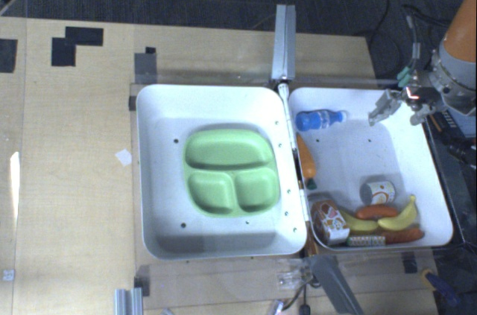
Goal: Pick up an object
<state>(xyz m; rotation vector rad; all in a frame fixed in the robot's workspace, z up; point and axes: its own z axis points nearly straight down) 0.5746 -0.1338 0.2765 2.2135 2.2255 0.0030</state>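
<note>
Nearest the camera, along the near wall of the right bin (440, 179): a cluster of small goods, all loose, none in the gripper; the landmark taken below is the banana (396, 217), yellow, smooth, curved.

- Banana: lying in the near right corner of that bin.
- Red oblong piece (378, 211): glossy, touching the banana on its far side.
- Second red piece (402, 235): on the banana's near side, against the bin wall.
- Round packet (331, 222): to the banana's left, brown and white, printed; print too small to read.
- Small can (378, 192): just beyond the banana, lying on its side, pale end with an orange mark; label unreadable.
- Orange tube (306, 161): further left and beyond, slim, lying along the divider.
- Plastic bottle (320, 119): well beyond the banana at the far left of the same bin; clear body, blue label, on its side; wording illegible.
- Gripper (390, 104): over the far right part of that bin, well apart from the banana; fingers slightly spread, nothing between them.
- Left bin (156, 157): white, shallow, rounded corners.
- Green tray (229, 169): matte, moulded, three compartments, resting in the left bin.
</note>
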